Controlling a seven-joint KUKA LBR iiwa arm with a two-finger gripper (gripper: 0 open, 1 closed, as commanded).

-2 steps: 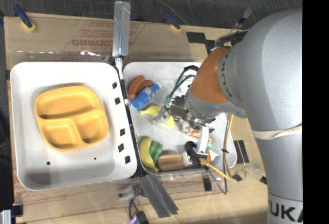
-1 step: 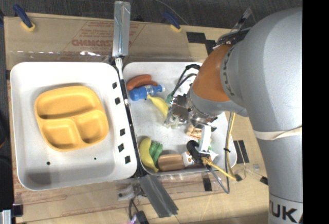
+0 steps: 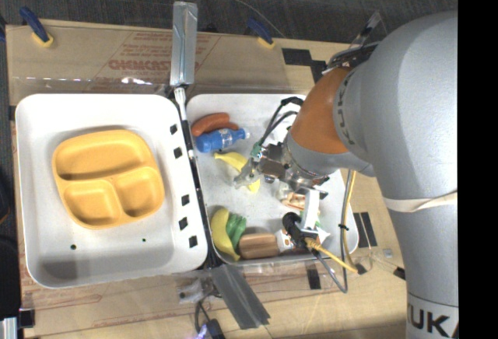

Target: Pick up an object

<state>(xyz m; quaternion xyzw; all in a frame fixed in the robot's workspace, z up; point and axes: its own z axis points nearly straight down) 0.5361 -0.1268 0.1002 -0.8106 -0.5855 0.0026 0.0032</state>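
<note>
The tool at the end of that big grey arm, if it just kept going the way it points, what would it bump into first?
Most likely the yellow banana-like piece in the right bin. The tool points down and left and looks nearly on it already. Height is hard to judge from above, so it may already touch.

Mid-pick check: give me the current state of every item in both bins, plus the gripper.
Yellow tray: flat in left bin, nothing in its compartments.
Sausage: lying in right bin.
Blue bottle: on its side.
Banana: lying beside gripper.
Brown block: lying at near wall.
Gripper: low over banana.
</note>
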